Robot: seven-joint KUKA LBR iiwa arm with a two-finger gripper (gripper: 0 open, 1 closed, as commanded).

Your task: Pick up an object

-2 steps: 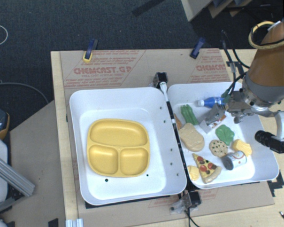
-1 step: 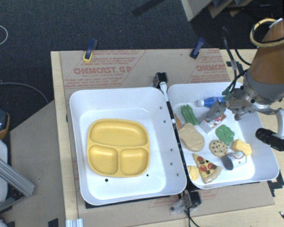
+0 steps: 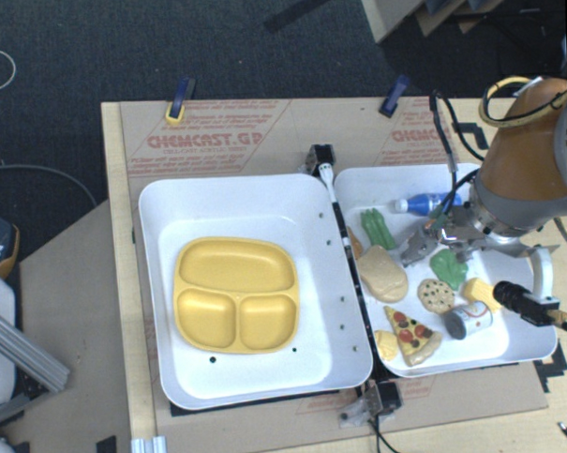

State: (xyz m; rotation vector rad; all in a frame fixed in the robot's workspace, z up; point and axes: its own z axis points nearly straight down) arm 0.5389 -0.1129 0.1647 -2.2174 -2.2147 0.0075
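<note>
the bench [image 3: 260,128] was a brown board printed with red lettering, with two blue clamps at its far edge. on it stood two shallow white bins side by side, touching along a central seam. the left bin [image 3: 164,273] held a yellow divided tray [image 3: 237,293] with three compartments, lying flat near the bin's middle. the right bin [image 3: 357,185] held a scatter of small toy foods.

the arm [image 3: 529,149] reached in from the right, its orange band above the far right part of the right bin. the gripper [image 3: 432,242] sat low over the bin's middle; whether it was spread or pressed together could not be told, and nothing could be confirmed between its fingers.

items in the right bin, largest first: a tan bread piece [image 3: 384,275] near the seam; a pizza slice [image 3: 412,335] at the near edge; a green pickle [image 3: 377,230] above the bread; a blue and white bottle [image 3: 421,204] at the far side; a green block [image 3: 449,265] just beside the gripper; a brown cookie [image 3: 437,295] below it; a yellow cheese piece [image 3: 478,292] to the right of the cookie.
</note>
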